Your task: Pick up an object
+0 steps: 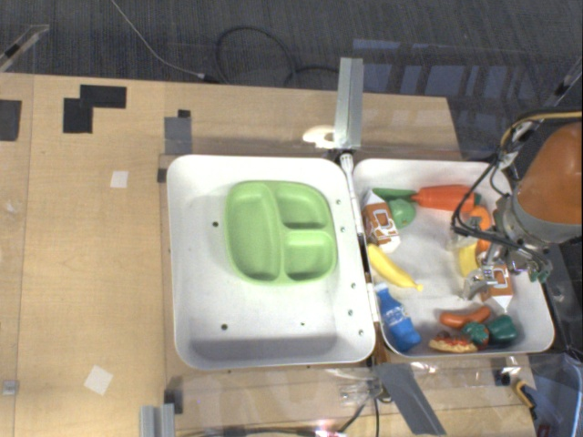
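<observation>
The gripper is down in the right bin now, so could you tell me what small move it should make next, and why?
Probably a short straight lift, to test for a catch. The gripper sits low in the right bin among small toys near its right wall, beside a yellow piece and above a hot dog. Whether anything sits between its fingers is hidden, so lifting should show it.

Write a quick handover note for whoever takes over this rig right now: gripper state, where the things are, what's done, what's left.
Gripper: down in the right bin, near its right side; its grip can't be judged from this view.
Right bin holds the carrot, banana, blue bottle, brown-labelled carton and small items at the lower right.
Left bin holds the green divided tray.
Done: arm lowered into the right bin.
Left: no lift confirmed; pick up an object.
</observation>
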